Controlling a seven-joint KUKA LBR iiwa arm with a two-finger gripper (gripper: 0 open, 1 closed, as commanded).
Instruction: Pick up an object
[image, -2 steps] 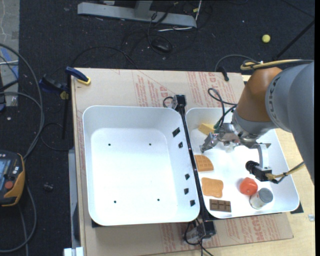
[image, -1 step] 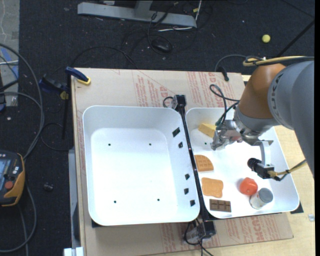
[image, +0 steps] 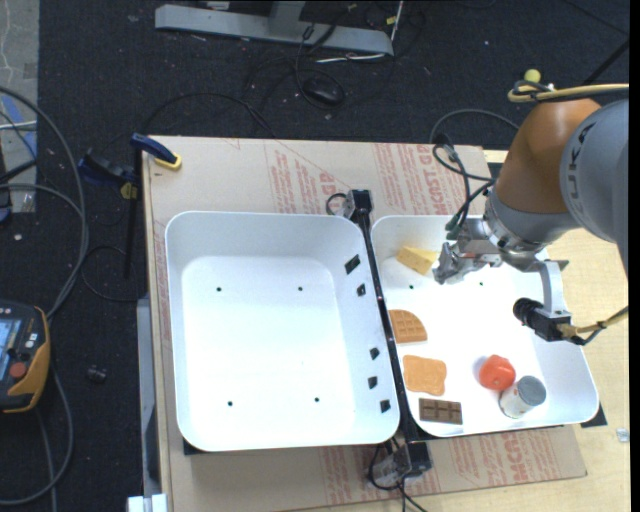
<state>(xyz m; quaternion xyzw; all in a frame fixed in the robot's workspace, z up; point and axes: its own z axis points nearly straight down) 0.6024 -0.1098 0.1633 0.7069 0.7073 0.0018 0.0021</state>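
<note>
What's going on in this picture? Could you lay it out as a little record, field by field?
arm: grey with an orange band, reaching in from the right
gripper: low over the right bin's far end, beside the yellow wedge
right bin: yellow wedge, waffle piece, orange slab, brown bar, red object, grey cup
left bin: white, shallow
held object: none visible between the fingers

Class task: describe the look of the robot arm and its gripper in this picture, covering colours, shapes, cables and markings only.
The arm is thick and rounded, grey, with a broad orange band above the wrist and part of dark lettering on the grey shell. A yellowish cable loops over its top. The gripper is a small metallic grey assembly. A white bracket below the wrist carries a small black unit.
</note>
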